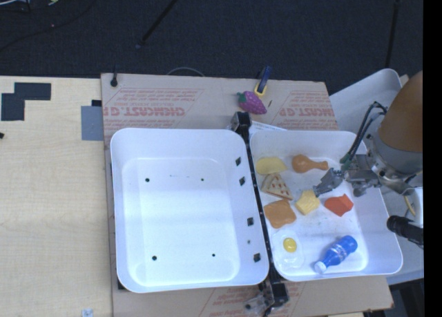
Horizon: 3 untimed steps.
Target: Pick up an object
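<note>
A: What sits nearest the camera in the right bin [376, 267]?

B: A blue bottle [336, 253] lies on its side close to the 6 o'clock rim, cap toward 8 o'clock. Just beside it, at its 9 o'clock, is a fried egg [290, 246], close to the wall the two bins share.

A: And farther in?

B: An orange slab [279, 213] lies near the shared wall, with a yellow block [307, 202] at its 2 o'clock, barely apart from it. A red piece [339, 205] lies at the block's 3 o'clock. A wedge of toast [276, 186] sits just past the slab, and past that a yellow lump [270, 165] and a drumstick [308, 164] lie near the far rim.

A: Where is the gripper [329, 183]?

B: It reaches in from 3 o'clock over the right bin, hanging above the gap between the drumstick, the yellow block and the red piece. Its dark fingers look spread a little, with nothing between them.

A: Any open room?

B: The floor at 4 to 5 o'clock in the right bin, between the red piece and the rim, is bare. The left bin [121, 198] has its whole floor free.

A: Beyond the bins?

B: A purple toy [253, 102] and a blue and yellow peg [262, 81] rest on the cardboard [173, 105] at 12 o'clock.
</note>
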Tool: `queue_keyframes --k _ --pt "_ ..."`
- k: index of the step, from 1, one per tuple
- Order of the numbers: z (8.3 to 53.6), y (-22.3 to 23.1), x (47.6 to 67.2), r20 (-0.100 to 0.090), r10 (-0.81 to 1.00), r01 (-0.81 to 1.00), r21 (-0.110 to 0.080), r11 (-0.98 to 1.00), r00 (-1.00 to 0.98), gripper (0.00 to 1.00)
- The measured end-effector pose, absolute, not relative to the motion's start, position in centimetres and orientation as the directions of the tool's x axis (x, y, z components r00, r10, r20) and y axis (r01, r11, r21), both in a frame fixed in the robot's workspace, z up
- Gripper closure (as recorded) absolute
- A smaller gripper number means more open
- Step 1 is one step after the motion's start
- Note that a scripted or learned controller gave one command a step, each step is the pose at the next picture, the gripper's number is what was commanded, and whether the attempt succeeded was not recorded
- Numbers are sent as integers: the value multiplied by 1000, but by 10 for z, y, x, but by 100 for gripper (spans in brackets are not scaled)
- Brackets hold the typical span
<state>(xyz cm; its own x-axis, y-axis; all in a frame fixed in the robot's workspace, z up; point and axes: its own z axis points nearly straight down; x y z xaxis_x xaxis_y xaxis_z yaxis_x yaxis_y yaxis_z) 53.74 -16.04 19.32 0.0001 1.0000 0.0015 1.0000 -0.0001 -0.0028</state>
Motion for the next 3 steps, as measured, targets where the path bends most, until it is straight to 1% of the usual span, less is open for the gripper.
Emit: queue_keyframes --k 1,2,3 --pt "86 -82 533 -2 1000 1000 1 1 -1 0" --pt "88 -109 599 -1 1000 1000 3 3 -3 0" --pt "87 -138 581 -1 1000 1000 -4 -3 3 0"
